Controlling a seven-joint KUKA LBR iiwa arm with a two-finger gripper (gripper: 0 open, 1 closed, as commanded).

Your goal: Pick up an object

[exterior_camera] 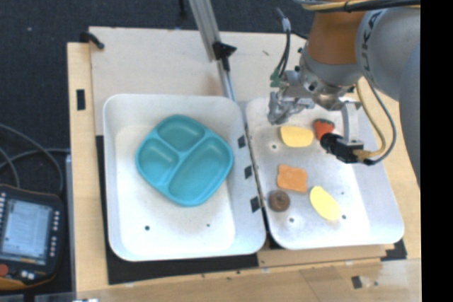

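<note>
The right bin (pixel 368 216) holds several small objects: a pale yellow piece (pixel 296 136), an orange-red piece (pixel 323 128), an orange toast-like square (pixel 291 178), a brown disc (pixel 279 201) and a yellow oval (pixel 325 203). My gripper (pixel 278 111) hangs at the bin's upper left, just left of the pale yellow piece. Nothing shows between its fingers, and their spacing is unclear.
The left bin (pixel 120 223) contains a teal divided plate (pixel 185 159). A slanted metal rail (pixel 202 7) runs from the top down to the gap between the bins. A black cable clip (pixel 343 148) hangs over the right bin. A control pendant (pixel 25 237) lies off the bench, lower left.
</note>
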